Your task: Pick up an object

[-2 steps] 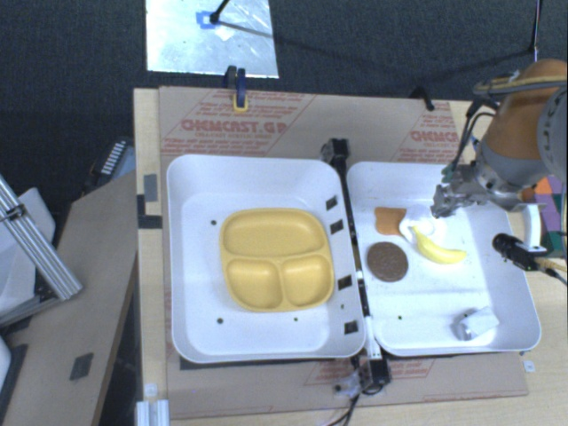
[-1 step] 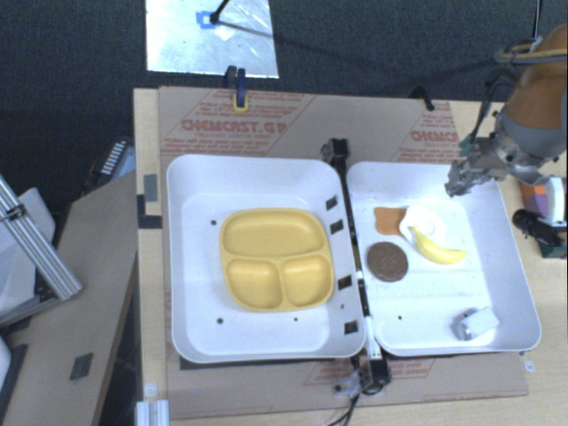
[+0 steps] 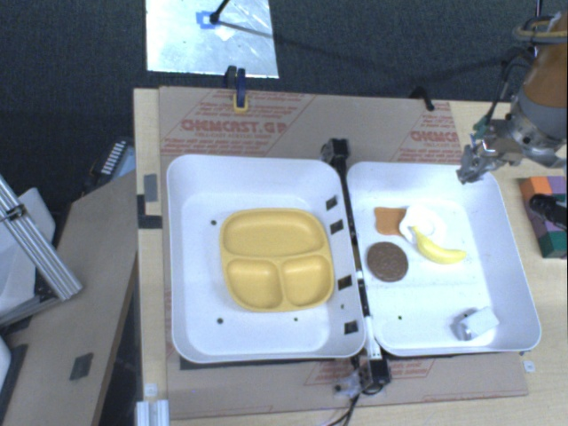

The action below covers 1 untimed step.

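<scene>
Two white bins sit side by side on the counter (image 3: 151, 131): a left bin (image 3: 191, 238) and a right bin (image 3: 506, 264). The left bin holds one yellow tray (image 3: 271, 257), which has three compartments. The right bin holds five things: one banana (image 3: 439, 252), one brown disc (image 3: 387, 262), one orange piece (image 3: 388, 220), one white round thing (image 3: 426, 221) under the banana's end, and one small grey-white block (image 3: 474, 324) near the front corner
</scene>
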Motion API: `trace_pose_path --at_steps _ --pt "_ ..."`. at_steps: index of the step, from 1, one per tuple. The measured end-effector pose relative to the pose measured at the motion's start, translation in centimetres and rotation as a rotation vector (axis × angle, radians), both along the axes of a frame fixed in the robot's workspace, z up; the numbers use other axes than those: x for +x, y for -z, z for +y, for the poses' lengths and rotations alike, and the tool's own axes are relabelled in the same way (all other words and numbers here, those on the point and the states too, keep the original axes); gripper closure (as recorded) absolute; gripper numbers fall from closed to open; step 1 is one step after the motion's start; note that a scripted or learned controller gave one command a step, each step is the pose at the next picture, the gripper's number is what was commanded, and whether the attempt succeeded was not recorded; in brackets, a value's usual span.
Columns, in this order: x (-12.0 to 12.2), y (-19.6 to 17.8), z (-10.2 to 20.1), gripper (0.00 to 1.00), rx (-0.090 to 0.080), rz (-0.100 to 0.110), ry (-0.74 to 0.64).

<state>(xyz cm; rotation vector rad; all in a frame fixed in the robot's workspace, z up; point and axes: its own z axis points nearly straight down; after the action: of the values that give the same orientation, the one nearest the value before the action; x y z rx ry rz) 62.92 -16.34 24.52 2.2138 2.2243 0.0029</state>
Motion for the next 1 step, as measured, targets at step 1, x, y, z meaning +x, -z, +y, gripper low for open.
trace_pose_path --at_steps 1 --pt "0.00 1.11 5.06 1.00 0.001 0.002 -0.003"
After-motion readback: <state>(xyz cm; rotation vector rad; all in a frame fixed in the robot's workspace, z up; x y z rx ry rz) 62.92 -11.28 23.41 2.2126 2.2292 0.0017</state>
